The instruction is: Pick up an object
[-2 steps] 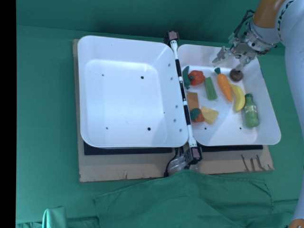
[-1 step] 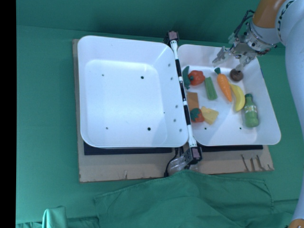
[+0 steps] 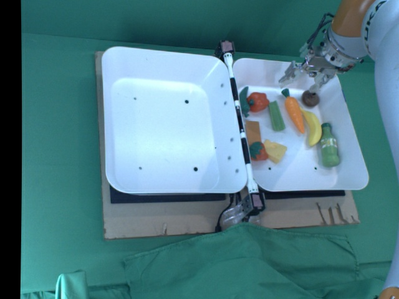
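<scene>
The right bin (image 3: pixel 349 176) holds several toy foods: a red pepper (image 3: pixel 259 101), a green stick (image 3: pixel 276 115), a carrot (image 3: pixel 294 113), a banana (image 3: pixel 312 128), a green bottle (image 3: pixel 329 146), an orange block (image 3: pixel 252 131), a strawberry (image 3: pixel 258 151) and a yellow wedge (image 3: pixel 275 151). A small brown round piece (image 3: pixel 310 98) lies near the bin's far right. My gripper (image 3: pixel 305 78) hangs open just above that brown piece, over the bin's far edge, with nothing between its fingers.
The left bin (image 3: pixel 118 61) is next to the right one, with a black-and-white divider bar (image 3: pixel 240 126) between them. Both rest on a cardboard sheet (image 3: pixel 162 220) on green cloth. A fold of cloth (image 3: pixel 249 260) bulges at the front.
</scene>
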`<state>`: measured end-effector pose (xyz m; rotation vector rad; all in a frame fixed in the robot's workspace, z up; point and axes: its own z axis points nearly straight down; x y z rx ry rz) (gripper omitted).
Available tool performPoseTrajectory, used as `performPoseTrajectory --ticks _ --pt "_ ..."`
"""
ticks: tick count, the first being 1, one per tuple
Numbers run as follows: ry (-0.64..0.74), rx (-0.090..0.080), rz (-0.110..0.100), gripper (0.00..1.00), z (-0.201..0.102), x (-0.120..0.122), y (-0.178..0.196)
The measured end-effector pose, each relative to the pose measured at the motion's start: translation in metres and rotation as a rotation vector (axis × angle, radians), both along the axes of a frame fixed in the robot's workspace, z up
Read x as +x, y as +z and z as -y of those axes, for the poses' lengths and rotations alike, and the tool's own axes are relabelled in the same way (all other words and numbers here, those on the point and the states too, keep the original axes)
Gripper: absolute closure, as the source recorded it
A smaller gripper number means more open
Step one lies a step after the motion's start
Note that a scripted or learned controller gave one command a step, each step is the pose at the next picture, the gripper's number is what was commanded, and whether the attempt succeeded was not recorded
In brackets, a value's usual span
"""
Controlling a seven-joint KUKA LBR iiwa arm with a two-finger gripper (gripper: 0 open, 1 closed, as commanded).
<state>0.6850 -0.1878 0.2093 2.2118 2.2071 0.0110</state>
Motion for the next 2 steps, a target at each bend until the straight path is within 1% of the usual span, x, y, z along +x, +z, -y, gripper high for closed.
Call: performPoseTrajectory --ticks 1,2 --pt "0.0 0.0 0.001 0.0 0.0 0.001 -0.001" --pt "0.001 0.002 -0.019 0.0 -0.006 0.016 -0.023"
